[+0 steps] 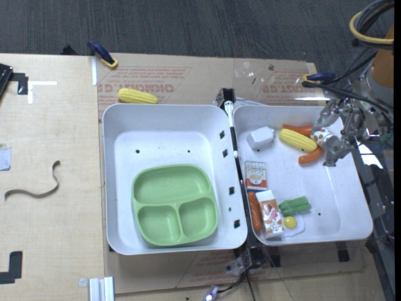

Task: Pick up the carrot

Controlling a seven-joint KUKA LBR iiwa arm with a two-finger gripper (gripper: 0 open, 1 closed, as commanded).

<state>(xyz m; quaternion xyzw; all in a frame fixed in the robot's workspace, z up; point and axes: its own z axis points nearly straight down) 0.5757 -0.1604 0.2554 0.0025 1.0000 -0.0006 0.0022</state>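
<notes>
Near edge: pale wood worktop (50, 231) on the left, with brown printed cardboard (207, 80) under both bins. A thin dark curled cord (34, 187) lies on the wood, well apart from the bins.

Left white shallow bin (119, 168) holds a light green three-compartment plastic tray (175, 204) in its near half; the far half is bare floor.

Right white shallow bin (338, 212), near part: a red-and-white small carton (269, 214) beside an orange-red sausage-shaped toy (254, 209) along the left wall, a green bean-pod toy (294, 205) and a small yellow ball (289, 222) just beside the carton. Middle floor is bare.

Farther in: a small printed card packet (255, 174), a grey-white block (260, 137), then a yellow toy corn cob (297, 140) lying across the orange toy carrot (309, 158). The carrot sits in the far right part, its tip touching the gripper (331, 149).

Gripper: fingers slightly spread beside the carrot, nothing between them.

Beyond the bins: a second yellow corn cob (138, 96) on the cardboard, a blue-and-yellow clamp (103, 53), then dark grey carpet (188, 11).
</notes>
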